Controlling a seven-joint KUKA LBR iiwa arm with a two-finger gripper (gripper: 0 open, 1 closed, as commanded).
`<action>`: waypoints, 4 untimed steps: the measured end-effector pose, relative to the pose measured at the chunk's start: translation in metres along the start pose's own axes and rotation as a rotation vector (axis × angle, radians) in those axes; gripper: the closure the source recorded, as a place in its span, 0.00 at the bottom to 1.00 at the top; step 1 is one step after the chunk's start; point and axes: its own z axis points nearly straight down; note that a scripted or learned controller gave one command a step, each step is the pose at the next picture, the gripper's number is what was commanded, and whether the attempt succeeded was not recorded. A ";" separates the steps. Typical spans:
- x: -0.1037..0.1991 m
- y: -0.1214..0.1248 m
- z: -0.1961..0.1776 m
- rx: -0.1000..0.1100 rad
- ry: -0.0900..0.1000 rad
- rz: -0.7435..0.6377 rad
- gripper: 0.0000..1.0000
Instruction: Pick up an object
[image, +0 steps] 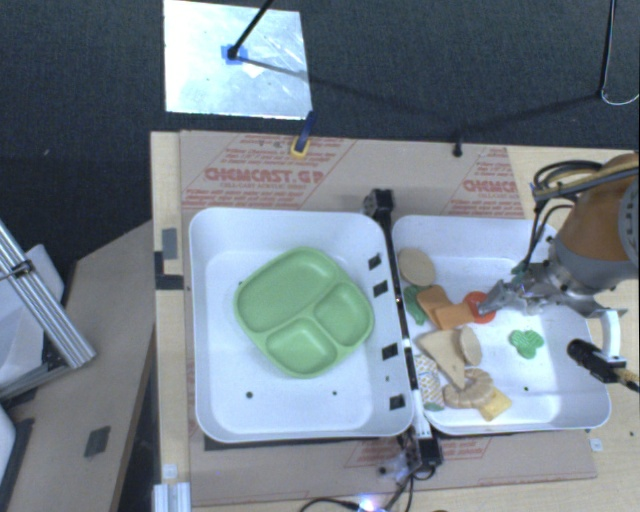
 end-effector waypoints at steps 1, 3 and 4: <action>0.000 0.001 0.001 -0.005 -0.001 0.000 0.00; 0.005 0.004 -0.056 -0.007 -0.002 -0.004 1.00; -0.001 -0.003 -0.114 -0.010 -0.003 -0.001 1.00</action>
